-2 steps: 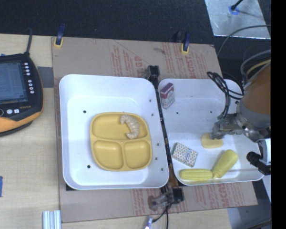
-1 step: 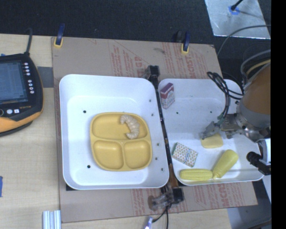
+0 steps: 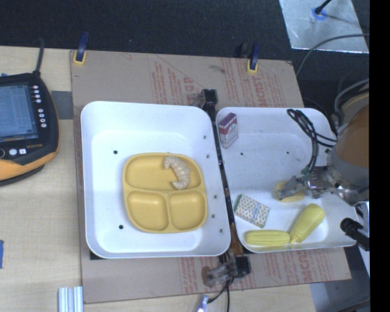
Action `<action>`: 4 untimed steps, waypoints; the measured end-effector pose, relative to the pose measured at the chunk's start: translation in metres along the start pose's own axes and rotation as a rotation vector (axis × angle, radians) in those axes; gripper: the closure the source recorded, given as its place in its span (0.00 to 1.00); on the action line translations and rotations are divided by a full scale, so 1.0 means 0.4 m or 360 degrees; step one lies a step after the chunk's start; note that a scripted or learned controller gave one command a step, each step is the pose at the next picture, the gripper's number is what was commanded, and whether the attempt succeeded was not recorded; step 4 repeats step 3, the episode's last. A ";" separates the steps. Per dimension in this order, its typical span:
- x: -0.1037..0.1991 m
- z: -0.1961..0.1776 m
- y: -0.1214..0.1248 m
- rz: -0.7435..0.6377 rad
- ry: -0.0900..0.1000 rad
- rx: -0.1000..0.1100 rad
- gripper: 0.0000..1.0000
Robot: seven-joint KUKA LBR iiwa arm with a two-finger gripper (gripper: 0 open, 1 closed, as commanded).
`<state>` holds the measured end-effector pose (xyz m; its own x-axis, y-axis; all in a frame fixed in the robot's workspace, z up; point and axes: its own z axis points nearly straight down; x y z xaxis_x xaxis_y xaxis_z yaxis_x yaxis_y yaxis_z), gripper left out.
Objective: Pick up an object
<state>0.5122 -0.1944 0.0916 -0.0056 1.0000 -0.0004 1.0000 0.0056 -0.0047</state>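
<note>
My gripper (image 3: 298, 186) is low in the right bin (image 3: 273, 125), near its right side, reaching in from the arm (image 3: 351, 145) at the view's right edge. A small yellow object (image 3: 286, 192) lies right at the gripper's tip, partly covered by it. Just below lie a yellow corn cob (image 3: 308, 221) on a slant and a second yellow cob (image 3: 267, 238) along the bin's front wall. A patterned packet (image 3: 252, 210) rests left of them. A small red and white box (image 3: 228, 129) stands at the bin's back left corner.
The left bin (image 3: 104, 135) holds a yellow divided plate (image 3: 149, 210) with a pale curled food piece (image 3: 179, 172) in its top section. A tablet with an orange case (image 3: 16, 125) sits on the bench at far left. Black cables (image 3: 307, 127) hang over the right bin's back right.
</note>
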 end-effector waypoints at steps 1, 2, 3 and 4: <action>0.063 -0.002 0.140 -0.0004 0.0001 -0.0003 0.00; 0.042 0.000 0.063 -0.0001 -0.0001 0.0000 0.00; 0.009 0.000 0.030 0.0002 0.0001 0.0001 0.00; 0.009 0.000 0.030 0.0002 0.0001 0.0001 0.00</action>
